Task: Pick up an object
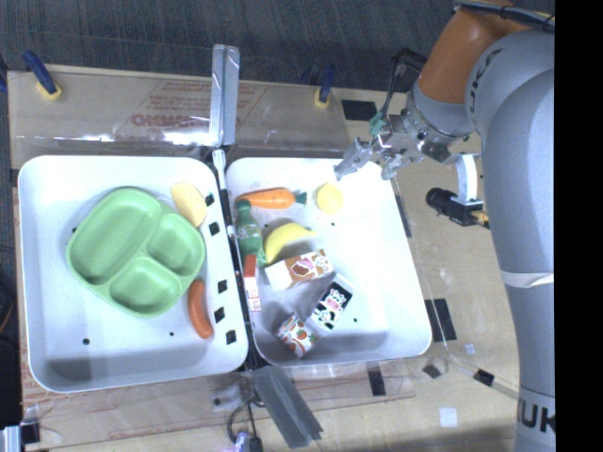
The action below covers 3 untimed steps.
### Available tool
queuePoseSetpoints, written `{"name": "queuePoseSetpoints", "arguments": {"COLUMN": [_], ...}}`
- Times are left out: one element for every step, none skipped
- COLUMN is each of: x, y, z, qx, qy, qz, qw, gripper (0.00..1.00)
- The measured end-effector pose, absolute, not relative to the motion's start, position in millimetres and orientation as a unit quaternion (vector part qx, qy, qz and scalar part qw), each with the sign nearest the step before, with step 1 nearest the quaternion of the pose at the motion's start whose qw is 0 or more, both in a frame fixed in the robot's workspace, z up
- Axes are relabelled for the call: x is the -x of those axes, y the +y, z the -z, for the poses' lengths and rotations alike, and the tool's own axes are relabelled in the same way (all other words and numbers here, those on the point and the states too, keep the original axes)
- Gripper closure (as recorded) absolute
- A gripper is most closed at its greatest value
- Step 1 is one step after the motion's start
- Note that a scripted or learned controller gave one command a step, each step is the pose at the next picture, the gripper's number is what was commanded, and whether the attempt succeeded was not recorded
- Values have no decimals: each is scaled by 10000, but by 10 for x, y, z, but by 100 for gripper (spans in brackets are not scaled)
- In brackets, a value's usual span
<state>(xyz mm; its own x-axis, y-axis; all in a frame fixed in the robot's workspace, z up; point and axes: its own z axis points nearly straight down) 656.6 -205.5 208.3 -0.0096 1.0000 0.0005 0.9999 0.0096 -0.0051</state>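
Note:
My gripper (366,168) hovers over the far right corner of the right bin (400,281). Its fingers stand open with nothing between them. Just left of and below it lies a small yellow round fruit (329,198). Further left in the same bin are an orange carrot (268,198), a green bottle (248,230) and a yellow banana (285,238). Nearer the front sit a brown-and-white carton (300,268), a cow-patterned carton (332,306) and a small red-patterned pack (295,334).
The left bin (57,347) holds a green divided plate (137,250), a pale yellow fruit (188,203) and an orange sausage (199,310). A metal bar (224,97) rises behind the wall between the bins. The arm's grey body (513,186) fills the right side.

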Motion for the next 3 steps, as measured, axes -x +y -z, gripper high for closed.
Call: {"name": "queuePoseSetpoints", "arguments": {"x": [-6571,-6574,-6528], "y": [-1822,-1805,-1277], "z": [-901,-976,-2274], "qx": [7162,7136,7351], "qy": [-6979,-7005,-6780], "qz": [-10,-20,-9], "qw": [9,23,9], "gripper": [0,100,100]}}
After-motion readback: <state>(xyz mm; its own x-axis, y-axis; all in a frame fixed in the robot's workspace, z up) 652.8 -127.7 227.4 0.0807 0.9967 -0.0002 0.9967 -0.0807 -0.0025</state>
